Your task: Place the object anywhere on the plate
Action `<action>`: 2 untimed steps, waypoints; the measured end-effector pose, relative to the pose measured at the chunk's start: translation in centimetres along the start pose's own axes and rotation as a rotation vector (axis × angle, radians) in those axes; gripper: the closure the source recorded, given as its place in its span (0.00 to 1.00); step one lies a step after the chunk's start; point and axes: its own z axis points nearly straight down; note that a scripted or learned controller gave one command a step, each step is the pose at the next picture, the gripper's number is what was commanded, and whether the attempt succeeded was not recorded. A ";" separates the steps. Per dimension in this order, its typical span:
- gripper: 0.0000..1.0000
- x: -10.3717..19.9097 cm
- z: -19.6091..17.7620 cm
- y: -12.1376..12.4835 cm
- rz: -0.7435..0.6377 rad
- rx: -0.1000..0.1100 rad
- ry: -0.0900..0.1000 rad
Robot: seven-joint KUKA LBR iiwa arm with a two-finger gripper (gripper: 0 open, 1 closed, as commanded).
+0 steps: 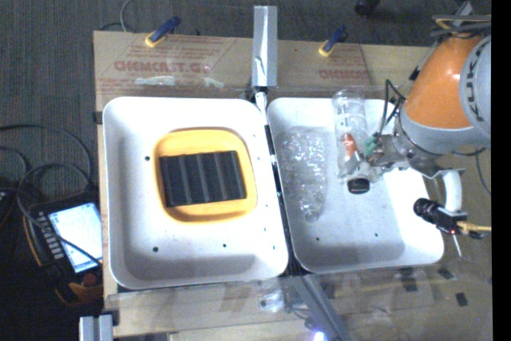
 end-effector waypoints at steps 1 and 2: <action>1.00 6.0 1.1 5.2 0.190 0.088 0.004; 1.00 5.6 0.5 4.7 0.198 0.107 -0.002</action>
